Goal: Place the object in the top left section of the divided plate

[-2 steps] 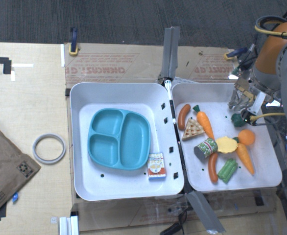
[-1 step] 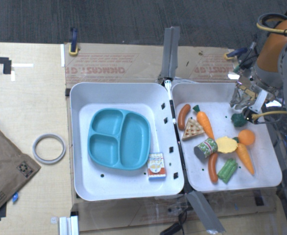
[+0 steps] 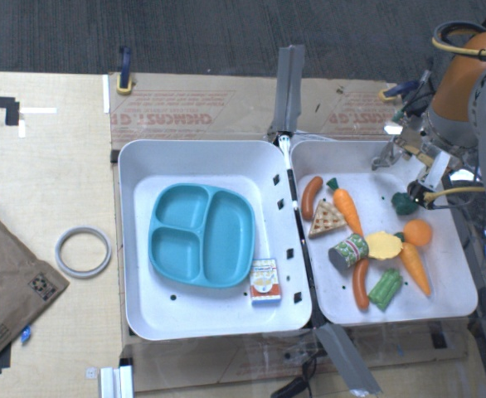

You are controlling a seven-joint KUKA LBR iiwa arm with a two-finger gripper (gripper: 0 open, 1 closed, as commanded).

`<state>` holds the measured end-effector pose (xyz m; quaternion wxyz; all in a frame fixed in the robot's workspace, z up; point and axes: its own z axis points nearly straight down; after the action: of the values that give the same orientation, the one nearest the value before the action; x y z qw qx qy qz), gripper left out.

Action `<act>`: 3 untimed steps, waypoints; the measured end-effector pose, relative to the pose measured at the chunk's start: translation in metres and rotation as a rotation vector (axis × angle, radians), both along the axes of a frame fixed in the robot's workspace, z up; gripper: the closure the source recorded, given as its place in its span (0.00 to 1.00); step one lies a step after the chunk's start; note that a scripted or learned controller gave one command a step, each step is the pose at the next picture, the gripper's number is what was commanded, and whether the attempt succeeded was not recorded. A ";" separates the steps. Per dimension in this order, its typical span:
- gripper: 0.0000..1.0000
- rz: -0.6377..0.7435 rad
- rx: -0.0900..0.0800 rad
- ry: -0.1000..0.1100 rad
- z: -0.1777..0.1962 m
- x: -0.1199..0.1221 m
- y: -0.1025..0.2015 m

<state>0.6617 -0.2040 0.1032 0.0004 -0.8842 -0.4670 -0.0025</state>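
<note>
Faint reddish lettering, too blurred to read, runs along the cardboard sheet [image 3: 197,110] behind the bins, far left of the fingers, while the brown cardboard box [image 3: 7,293] at the far left shows "BOX" in dark print.

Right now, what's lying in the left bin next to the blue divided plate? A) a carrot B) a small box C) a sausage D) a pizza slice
B: a small box lies on the floor of the left bin just off the lower right edge of the plate; the carrots, pizza slice and sausages are all in the right bin.
</note>
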 end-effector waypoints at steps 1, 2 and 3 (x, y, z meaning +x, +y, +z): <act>0.00 -0.731 -0.003 0.015 -0.013 -0.005 0.068; 1.00 -0.726 -0.005 0.013 -0.003 -0.004 0.068; 1.00 -0.704 -0.002 0.009 -0.011 -0.017 0.014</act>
<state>0.6445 -0.1901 0.0918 0.0006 -0.9911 -0.1333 0.0018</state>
